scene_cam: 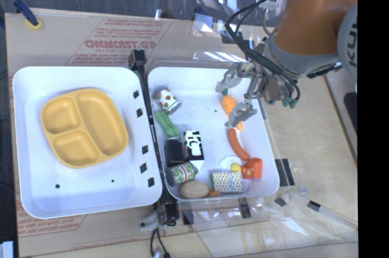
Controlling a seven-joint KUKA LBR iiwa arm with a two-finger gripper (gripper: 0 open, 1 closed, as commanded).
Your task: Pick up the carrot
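Two shallow white bins sit side by side on the surface [304, 147]. The left bin [24, 147] holds a yellow divided plate [84, 126]. The right bin [200, 83] carries the clutter: a small can [166, 100] near its upper left, a green pod [166, 123] below it, a black-and-white block [193, 145] toward the middle, and a sausage [237, 145] at centre right. Along the bottom lie a green can [182, 173], a brownish potato-like piece [194, 189], a patterned box [227, 181] and a red piece [251, 168].

The arm [313, 16] enters from the upper right of the frame. Its gripper [234, 97] stands over the carrot [228, 105], with one finger above it and one below, spread apart.
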